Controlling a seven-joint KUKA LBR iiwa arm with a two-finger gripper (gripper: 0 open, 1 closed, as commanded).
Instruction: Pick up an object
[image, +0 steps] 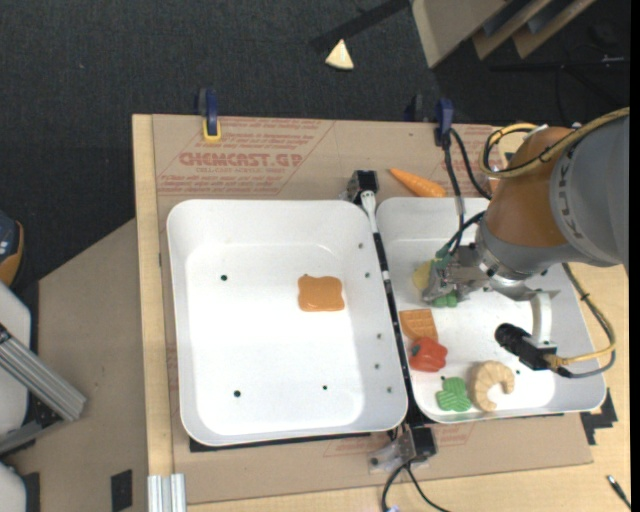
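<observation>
We saw the gripper (443, 283) low in the right bin (570, 395), over small green and yellow pieces (437, 284); their long axis was hidden, and we could not tell its grip. A toast slice (321, 293) lay in the left bin (200, 330).

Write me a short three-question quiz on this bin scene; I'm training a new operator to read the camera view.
1. True or false: the orange toast-like piece lies in the right bin.
2. Which item lies outside both bins, on the board behind them?
A. the carrot
B. the red pepper-like piece
C. the green broccoli-like piece
3. Fill in: the gripper is over the ____ bin.

Key
1. False; it lies in the left bin.
2. A
3. right
</observation>
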